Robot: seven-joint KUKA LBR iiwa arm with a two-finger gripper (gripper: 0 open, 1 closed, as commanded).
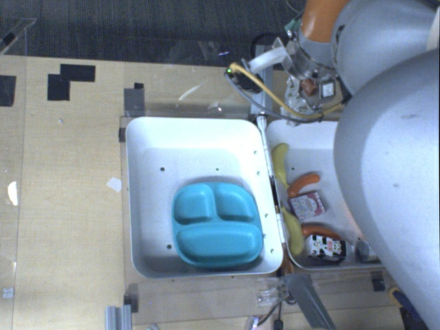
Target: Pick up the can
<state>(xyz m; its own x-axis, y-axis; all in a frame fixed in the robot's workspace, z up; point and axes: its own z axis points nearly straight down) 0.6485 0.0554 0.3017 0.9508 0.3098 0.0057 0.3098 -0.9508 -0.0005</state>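
Hovering at the far rim of the right shallow white bin: grey two-finger gripper, grip state impossible to tell. Reaching in from the right, wrist pointing left. Lying mid-bin, well apart, nearer than the orange sausage: what looks like a small red-labelled can.

I see two shallow white bins side by side on the pale wooden bench. The left bin holds a blue divided tray, lying in its near half, three compartments facing up. In the right bin, along the left wall, a yellow banana lies at the far end and a second banana nearer. Just right of them sits an orange sausage, then a small reddish packet, then another sausage. Black tape marks show on the far left of the bench.
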